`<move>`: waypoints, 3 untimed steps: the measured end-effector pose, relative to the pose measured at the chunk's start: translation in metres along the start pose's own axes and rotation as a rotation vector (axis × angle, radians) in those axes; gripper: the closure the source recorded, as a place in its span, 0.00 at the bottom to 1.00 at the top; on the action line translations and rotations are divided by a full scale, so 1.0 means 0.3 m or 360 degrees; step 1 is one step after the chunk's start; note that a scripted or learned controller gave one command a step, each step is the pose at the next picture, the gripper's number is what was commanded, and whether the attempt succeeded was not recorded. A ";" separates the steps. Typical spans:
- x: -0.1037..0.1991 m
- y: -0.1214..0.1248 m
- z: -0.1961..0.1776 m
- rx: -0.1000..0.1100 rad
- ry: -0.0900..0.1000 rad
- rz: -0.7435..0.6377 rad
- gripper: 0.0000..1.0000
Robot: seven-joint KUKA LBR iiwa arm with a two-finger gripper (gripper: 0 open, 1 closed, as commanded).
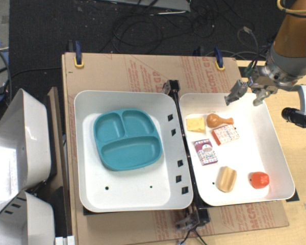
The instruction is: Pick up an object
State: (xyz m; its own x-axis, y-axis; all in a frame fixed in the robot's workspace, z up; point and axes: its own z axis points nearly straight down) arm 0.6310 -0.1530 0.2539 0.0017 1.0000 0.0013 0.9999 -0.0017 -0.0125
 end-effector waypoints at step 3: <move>-0.011 0.004 0.266 -0.0014 -0.0002 -0.0001 0.00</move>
State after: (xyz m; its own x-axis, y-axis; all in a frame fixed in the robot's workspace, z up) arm 0.6313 -0.1562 0.1741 0.0008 1.0000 0.0002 1.0000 -0.0008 -0.0039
